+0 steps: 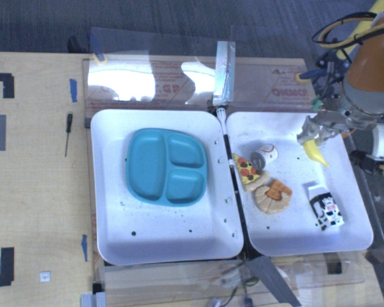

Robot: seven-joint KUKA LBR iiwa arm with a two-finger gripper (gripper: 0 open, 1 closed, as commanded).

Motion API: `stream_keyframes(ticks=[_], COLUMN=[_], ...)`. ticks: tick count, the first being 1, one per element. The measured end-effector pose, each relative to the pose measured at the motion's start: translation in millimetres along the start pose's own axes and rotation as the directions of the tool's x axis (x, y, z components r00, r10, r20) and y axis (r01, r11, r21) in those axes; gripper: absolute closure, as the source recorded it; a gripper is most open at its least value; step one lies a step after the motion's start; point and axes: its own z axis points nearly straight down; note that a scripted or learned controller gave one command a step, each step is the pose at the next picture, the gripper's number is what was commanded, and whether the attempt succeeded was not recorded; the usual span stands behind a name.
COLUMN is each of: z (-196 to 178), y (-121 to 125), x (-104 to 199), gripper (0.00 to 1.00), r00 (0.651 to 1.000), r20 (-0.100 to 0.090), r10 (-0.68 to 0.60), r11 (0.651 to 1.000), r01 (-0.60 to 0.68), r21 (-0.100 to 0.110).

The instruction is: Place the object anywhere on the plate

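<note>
1. My gripper (312, 137) hangs over the upper right part of the right bin (358, 235), with my grey wrist and its orange band rising out toward the right edge of the view.
2. My fingers are closed on a yellow banana (316, 151): its upper end sits between them, and the rest of it slants down and to the right, out below my fingertips.
3. From this slanted view I cannot tell whether the banana's lower tip touches the bin floor or hangs just above it.
4. The blue plate (166, 166), a tray with three compartments, lies in the middle of the left bin (109, 235), well apart from my gripper and across the divider between the two bins.
5. Nothing rests in any of the plate's compartments, so the banana is not yet on it.
6. Other things lie in the right bin: a pizza slice (246, 170) near the divider, a small round white and red object (267, 152) just above and right of it, and a brown pastry (273, 196) below them.
7. A small black and white cow carton (327, 211) lies toward the lower right of that bin, below my gripper and apart from it.
</note>
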Motion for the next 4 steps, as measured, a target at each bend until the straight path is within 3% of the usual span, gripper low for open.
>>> stream_keyframes(ticks=[1, 2, 3, 4], z=[15.0, 11.8, -7.5, -6.6], y=[-7.5, 9.4, 3.5, 3.9], x=[64.1, 150.3, 225.8, 222.1], gripper=[1.00, 1.00, 1.00, 0.00], r00=[0.989, 0.990, 0.979, 0.980], r20=[-0.003, -0.003, -0.002, 0.000], r10=[-0.150, -0.142, -0.206, -0.201], r11=[0.989, 0.990, 0.979, 0.980], r01=[0.150, 0.142, 0.206, 0.201], r21=[0.003, -0.002, -0.004, -0.002])
